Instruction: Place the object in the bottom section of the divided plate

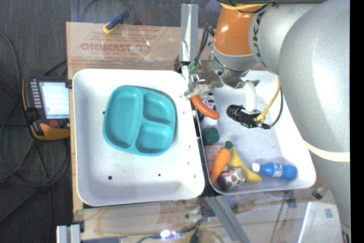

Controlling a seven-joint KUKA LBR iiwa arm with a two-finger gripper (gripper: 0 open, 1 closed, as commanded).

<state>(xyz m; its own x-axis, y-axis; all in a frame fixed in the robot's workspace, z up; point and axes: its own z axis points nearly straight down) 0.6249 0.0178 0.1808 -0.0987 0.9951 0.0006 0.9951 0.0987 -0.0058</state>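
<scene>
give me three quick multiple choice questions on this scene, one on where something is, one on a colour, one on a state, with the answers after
1. Where is the teal divided plate?
A. in the left white bin
B. in the right white bin
C. on the cardboard sheet

2. What colour is the cap end of the small plastic bottle?
A. red
B. white
C. green

3. What state is the divided plate in?
A. holding a carrot
B. flipped upside down
C. right way up with nothing in its sections

Answers:
1. A, since the plate lies in the left white bin.
2. B, since the blue bottle in the right white bin has a white end.
3. C, since all three teal sections show bare.
</scene>
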